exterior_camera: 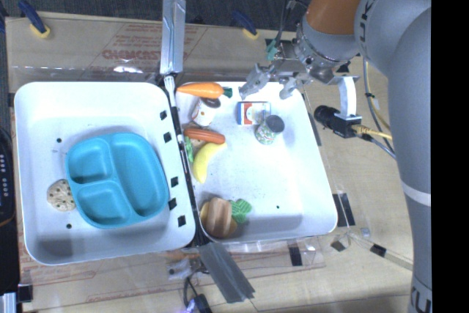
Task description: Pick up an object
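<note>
A: Objects are all piled in the right bin (322, 194), and any of them could be the target. Carrot (199, 90) along the far edge, sausage (204, 135) and banana (204, 160) down the side by the divider.

B: And the gripper (270, 81) hangs over that bin's far edge, just above a small red-and-white carton (250, 113) and a little round jar (268, 130). Nothing between its fingers that I can see.

A: Are the jaws spread?

B: They look parted, two prongs splayed apart, holding nothing. That fits an approach from above, I'd say, wrist tipped down toward the carton.

A: The carton and jar sit touching each other. Awkward?

B: Possibly. A finger could nudge the jar aside on the way down.

A: Near corner has a wooden bowl (216, 218) with something green (241, 210) beside it, well apart from the arm.

B: Left bin (29, 157) carries a blue divided plate (117, 178) and a cookie (61, 195) by its outer side. Out of reach for now, I'd judge.
</note>
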Controlling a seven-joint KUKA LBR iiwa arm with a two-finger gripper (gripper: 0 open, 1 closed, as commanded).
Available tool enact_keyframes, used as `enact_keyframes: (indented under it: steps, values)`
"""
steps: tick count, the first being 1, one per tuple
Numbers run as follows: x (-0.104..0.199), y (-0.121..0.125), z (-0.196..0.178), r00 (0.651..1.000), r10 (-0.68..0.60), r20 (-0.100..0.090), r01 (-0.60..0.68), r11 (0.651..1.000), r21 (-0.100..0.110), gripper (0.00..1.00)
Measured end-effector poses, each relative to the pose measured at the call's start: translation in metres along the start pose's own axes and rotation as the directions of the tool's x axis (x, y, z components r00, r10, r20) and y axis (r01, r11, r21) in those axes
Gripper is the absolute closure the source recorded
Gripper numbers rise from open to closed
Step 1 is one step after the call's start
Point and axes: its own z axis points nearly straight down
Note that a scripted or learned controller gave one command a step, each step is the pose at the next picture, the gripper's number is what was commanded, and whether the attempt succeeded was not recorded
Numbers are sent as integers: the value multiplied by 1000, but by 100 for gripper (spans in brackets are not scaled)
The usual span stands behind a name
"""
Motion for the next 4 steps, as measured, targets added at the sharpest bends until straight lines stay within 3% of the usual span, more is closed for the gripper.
enact_keyframes:
  steps: [1,2,3,4]
  values:
    - [20,-63,118,968,251,0,-251,968,5,0]
    - [30,32,175,986,165,-1,-165,986,-7,0]
    - [30,31,167,987,159,-1,-159,987,-1,100]
    - [30,31,161,988,155,-1,-155,988,5,100]
